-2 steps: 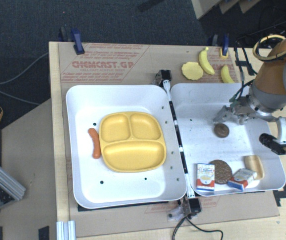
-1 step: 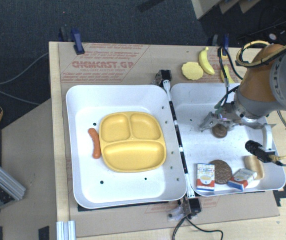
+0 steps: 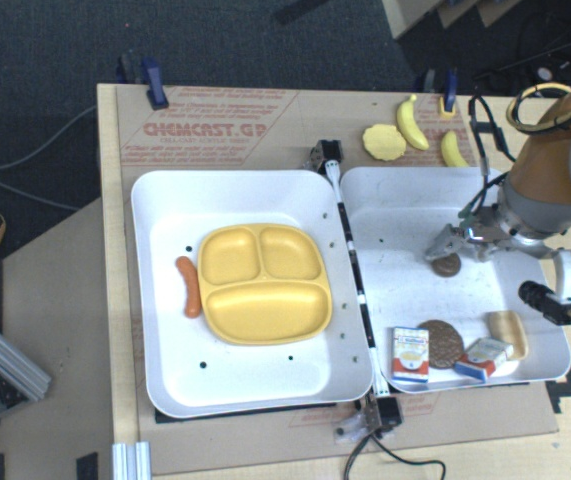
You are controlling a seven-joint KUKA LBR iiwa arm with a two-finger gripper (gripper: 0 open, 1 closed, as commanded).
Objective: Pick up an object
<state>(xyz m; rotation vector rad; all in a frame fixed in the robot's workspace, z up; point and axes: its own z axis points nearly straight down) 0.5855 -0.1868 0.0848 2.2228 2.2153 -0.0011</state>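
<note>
Nearest you, along the lower edge of the right-hand shallow white bin (image 3: 405, 203), you see a small white and orange carton (image 3: 411, 354) standing beside a flat round brown patty (image 3: 443, 341). Just right of the patty lies a small red, white and blue packet (image 3: 482, 357), and next to that a tan bread-like piece (image 3: 508, 331), all clustered in the lower right of the frame.

Further up, in the middle of that bin, you find the two-finger gripper (image 3: 455, 247) at the end of the grey and orange arm (image 3: 550, 173), which comes in from the right edge. A small round brown object (image 3: 447, 264) sits directly under the gripper; you cannot tell whether the jaws are spread or pinching it.

To the left, the left-hand shallow white bin (image 3: 165, 298) holds a yellow three-compartment plastic plate (image 3: 263, 282) at its centre, with an orange sausage-shaped toy (image 3: 190, 286) lying just beside the plate's left rim.

Farthest away, on the brown cardboard sheet (image 3: 205, 128) beyond the bins, you see a yellow lumpy toy (image 3: 384, 142) and two yellow bananas (image 3: 413, 124) near the upper right.
</note>
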